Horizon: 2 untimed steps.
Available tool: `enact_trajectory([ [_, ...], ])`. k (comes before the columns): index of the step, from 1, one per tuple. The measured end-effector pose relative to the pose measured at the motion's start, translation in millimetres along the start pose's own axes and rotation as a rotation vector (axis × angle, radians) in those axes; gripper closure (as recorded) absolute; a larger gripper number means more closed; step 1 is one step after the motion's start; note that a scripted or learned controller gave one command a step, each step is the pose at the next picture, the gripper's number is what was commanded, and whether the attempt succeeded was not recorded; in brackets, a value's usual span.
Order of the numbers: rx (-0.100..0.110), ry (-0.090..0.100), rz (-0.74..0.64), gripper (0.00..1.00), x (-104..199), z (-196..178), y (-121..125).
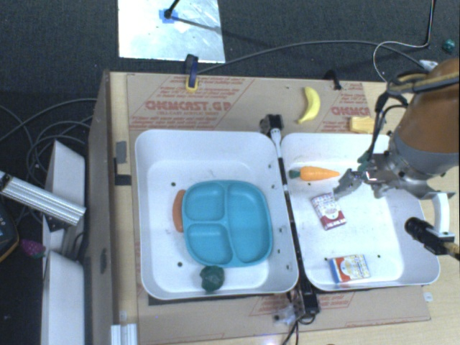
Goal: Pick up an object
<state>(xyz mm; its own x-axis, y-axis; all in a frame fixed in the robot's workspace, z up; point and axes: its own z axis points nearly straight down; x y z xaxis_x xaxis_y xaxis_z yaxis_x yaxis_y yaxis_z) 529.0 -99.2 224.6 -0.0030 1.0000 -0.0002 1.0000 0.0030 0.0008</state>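
Cardboard (215, 99) printed "CHEMCAST GP" covers the bench under two bins. Left bin (165, 157): blue tray (226, 221), green lump (212, 279) at 6 o'clock. Right bin (410, 264): carrot (318, 172) at 11 o'clock, red packet (328, 211) centre, blue-red box (349, 267) at 6. Gripper (348, 182) hovers between carrot and packet, fingers narrowly apart, empty. Banana (310, 104) lies outside.
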Motion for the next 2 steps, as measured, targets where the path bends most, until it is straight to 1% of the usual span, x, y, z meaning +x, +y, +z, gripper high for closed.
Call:
enact_trajectory([
  [1,0.004,0.001,0.002,0.0,-9,126,33],
  [2,0.001,0.0,0.002,0.0,-14,141,21],
])
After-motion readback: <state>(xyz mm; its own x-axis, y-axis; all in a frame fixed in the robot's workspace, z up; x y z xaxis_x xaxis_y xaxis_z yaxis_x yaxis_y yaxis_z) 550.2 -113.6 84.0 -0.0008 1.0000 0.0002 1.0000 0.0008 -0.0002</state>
